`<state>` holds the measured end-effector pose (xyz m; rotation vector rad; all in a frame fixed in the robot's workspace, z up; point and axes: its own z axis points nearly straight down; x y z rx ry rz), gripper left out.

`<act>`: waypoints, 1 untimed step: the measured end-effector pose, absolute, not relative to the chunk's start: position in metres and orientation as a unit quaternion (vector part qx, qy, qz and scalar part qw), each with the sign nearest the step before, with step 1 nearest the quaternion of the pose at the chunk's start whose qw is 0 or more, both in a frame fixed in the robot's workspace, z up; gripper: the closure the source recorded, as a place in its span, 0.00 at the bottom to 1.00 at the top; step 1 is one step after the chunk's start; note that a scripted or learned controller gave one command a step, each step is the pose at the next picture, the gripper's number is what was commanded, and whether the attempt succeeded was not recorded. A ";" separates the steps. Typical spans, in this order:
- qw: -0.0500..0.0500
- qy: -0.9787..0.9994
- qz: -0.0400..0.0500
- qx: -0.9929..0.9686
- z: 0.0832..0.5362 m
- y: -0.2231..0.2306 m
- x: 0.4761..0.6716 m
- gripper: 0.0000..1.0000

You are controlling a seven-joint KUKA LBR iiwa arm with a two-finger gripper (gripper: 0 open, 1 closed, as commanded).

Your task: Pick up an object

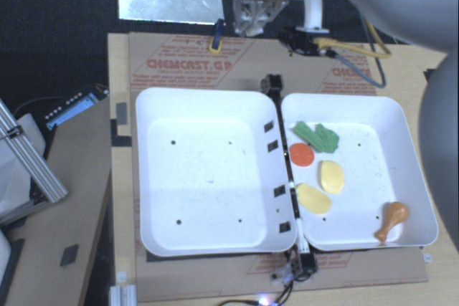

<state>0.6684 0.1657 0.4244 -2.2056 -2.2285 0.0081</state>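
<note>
Jaws: cannot tell if apart or together; metal two-finger gripper (251,19) raised beyond far edge of bins, holding nothing visible. Left shallow white plastic bin (154,118) offers open floor. Right shallow white plastic bin (401,127) holds green leafy piece (316,135), round red-orange slice (302,155), two pale yellow oval pieces (331,176) (313,198), brown drumstick-shaped toy (391,219) near front right corner.

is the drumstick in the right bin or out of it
In. The drumstick lies flat on the right bin's floor near its front right corner, inside the rim.
</note>
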 end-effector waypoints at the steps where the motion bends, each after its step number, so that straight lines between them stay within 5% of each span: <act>1: -0.001 -0.709 -0.002 -0.705 0.452 0.180 0.668 1.00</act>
